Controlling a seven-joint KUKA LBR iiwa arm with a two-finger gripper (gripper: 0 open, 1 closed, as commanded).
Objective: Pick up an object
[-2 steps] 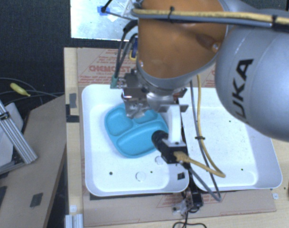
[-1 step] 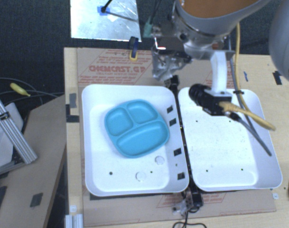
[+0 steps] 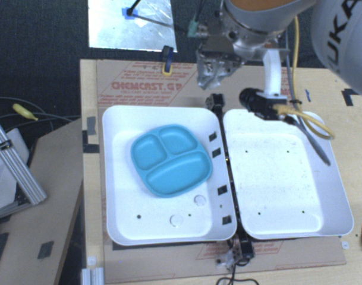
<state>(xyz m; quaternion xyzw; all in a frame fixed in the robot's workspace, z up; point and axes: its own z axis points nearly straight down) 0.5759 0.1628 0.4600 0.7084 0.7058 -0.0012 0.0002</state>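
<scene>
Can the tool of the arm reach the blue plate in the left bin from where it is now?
Probably yes. The blue plate lies flat and alone in the left bin, with nothing over it. The tool hangs above the bench behind the bins, so its way down looks free.

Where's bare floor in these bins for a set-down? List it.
Right bin: its whole floor is bare. Left bin: the blue divided plate fills the middle, leaving a strip along the near wall and narrow margins at its sides. The tool hangs beyond the bins' far edge.
</scene>
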